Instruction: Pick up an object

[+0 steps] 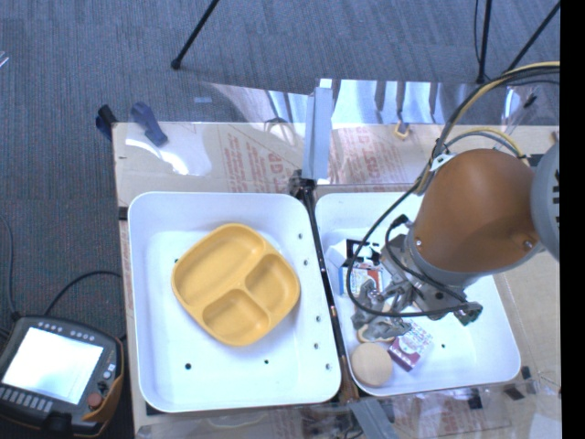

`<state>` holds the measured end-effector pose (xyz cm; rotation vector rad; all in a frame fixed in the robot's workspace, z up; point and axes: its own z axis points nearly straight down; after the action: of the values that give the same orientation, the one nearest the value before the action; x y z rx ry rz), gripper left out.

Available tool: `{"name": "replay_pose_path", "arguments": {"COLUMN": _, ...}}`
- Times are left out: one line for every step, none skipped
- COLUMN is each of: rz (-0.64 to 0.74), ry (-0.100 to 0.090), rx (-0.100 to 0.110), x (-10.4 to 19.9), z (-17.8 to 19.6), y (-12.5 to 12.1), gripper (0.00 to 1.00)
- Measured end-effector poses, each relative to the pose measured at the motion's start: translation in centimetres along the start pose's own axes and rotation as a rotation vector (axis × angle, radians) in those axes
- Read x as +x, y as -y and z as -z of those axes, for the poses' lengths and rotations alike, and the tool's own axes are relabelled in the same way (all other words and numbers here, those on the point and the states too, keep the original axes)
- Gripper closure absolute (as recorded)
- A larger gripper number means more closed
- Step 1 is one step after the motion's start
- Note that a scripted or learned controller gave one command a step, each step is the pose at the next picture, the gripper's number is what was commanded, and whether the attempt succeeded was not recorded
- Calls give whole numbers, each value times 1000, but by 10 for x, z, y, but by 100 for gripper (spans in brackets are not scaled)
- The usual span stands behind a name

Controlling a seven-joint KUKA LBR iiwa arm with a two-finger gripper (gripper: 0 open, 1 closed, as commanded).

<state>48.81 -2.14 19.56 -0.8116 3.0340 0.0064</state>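
Observation:
My gripper (379, 298) reaches down into the right bin (494, 355), under the arm's large orange band (475, 213). It hovers over or touches a small white, blue and red box (355, 268) near the bin's left wall. A tan round object (371, 364) lies at the bin's front left corner, just below the gripper. A red and white packet (409, 346) lies beside it to the right. The wrist and cables hide much of what sits under the gripper.
The left bin (155, 245) holds a yellow divided plate (236, 283). A ridge between the bins (322, 273) runs just left of the gripper. A teach pendant (55, 366) sits on the floor at the lower left.

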Motion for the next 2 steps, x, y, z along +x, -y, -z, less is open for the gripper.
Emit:
{"name": "replay_pose_path", "arguments": {"rz": 1, "ry": 1, "rx": -1, "x": -2, "z": 9, "y": -1, "gripper": 100}}
{"name": "replay_pose_path", "arguments": {"rz": 1, "ry": 2, "rx": -3, "x": -4, "z": 18, "y": -2, "gripper": 100}}
